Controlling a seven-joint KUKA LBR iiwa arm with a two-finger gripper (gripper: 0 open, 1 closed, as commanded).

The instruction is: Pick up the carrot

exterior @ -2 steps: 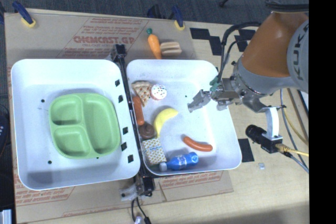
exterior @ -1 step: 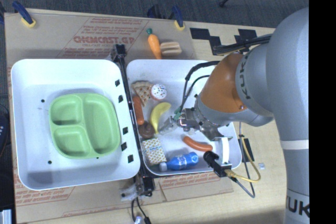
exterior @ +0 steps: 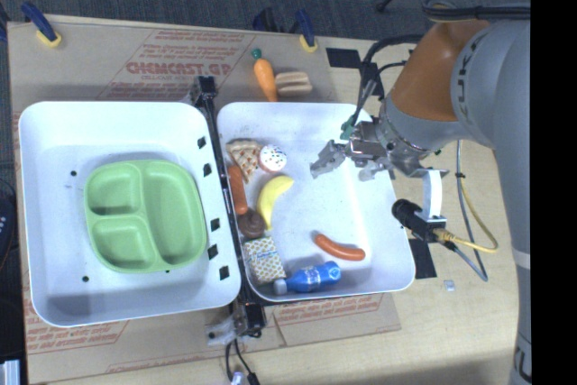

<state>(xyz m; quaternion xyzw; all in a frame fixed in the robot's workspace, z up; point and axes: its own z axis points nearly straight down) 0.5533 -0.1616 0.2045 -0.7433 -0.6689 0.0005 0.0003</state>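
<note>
Camera view: small orange plastic carrot with green top (exterior: 263, 77), lying outside the bins; likely light, rigid, slick. Best grasped mid-body. Two-finger gripper (exterior: 326, 161): spread wide, holding nothing.

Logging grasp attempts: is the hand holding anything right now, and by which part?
Nothing is held. The hand hovers over bare floor of the right bin; the carrot lies outside, behind the bin.

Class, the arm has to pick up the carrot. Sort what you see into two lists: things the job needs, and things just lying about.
Needed for the job:
carrot, outside the bins
hand

Just lying about:
banana
sausage
blue bottle
green tray
sandwich
</note>
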